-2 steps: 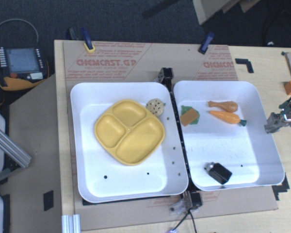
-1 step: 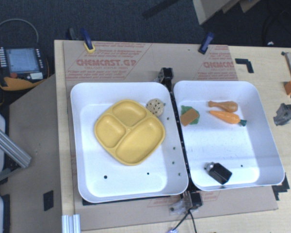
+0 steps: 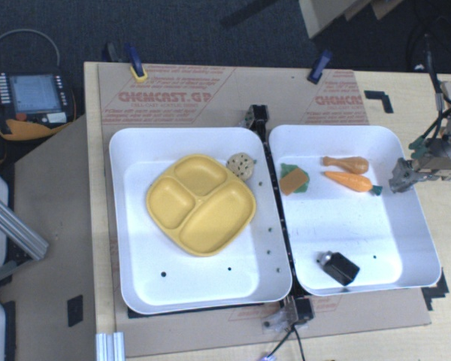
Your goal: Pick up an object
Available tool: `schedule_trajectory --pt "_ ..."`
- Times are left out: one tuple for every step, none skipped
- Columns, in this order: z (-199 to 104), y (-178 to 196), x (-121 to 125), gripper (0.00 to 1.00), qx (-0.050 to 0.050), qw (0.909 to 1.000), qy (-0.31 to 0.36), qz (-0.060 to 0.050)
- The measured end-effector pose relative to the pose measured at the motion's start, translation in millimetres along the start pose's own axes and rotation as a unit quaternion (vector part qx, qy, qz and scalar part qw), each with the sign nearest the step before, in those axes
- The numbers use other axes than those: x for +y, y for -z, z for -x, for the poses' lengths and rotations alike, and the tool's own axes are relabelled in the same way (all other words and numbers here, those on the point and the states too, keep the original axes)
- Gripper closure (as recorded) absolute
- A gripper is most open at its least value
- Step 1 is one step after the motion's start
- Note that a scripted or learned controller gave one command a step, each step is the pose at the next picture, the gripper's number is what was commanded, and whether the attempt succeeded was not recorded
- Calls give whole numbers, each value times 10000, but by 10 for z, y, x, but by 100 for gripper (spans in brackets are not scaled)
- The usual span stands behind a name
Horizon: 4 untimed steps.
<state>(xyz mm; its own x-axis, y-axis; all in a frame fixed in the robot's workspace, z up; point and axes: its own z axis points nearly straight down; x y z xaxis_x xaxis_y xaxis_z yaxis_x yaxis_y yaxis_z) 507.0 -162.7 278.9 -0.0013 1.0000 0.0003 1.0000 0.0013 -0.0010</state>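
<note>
Two white bins are lying side by side below me, and I am reaching in from the right with my arm mostly out of frame. My gripper (image 3: 403,177) is hanging at the right rim of the right bin (image 3: 406,224), just beside the carrot's leafy end, with cables trailing up behind it (whether it is apart or together I cannot tell from this angle). Nothing is showing in its grasp.

Inside the right bin, the carrot (image 3: 348,181) is lying roughly level near the far wall, its green tip pointing toward me. A chicken drumstick (image 3: 345,163) is resting just beyond it, nearly parallel. Toward the bin's left wall a sandwich-like toy (image 3: 293,179), orange over green, is sitting well apart from my wrist. A small black block (image 3: 339,268) is lying tilted near the front edge.

In the left bin (image 3: 135,269), a yellow divided plate (image 3: 201,203) is sitting turned at an angle, and a chocolate-chip cookie (image 3: 240,165) is touching its far right corner.
</note>
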Motion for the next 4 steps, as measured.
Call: schedule_trajectory --pt "-481 -37 110 100 9 10000 5 0" --pt "-983 -213 326 100 1 10000 0 -7" --pt "-1346 -259 560 100 -7 10000 2 18" --pt "-1778 -252 801 100 -3 10000 12 23"
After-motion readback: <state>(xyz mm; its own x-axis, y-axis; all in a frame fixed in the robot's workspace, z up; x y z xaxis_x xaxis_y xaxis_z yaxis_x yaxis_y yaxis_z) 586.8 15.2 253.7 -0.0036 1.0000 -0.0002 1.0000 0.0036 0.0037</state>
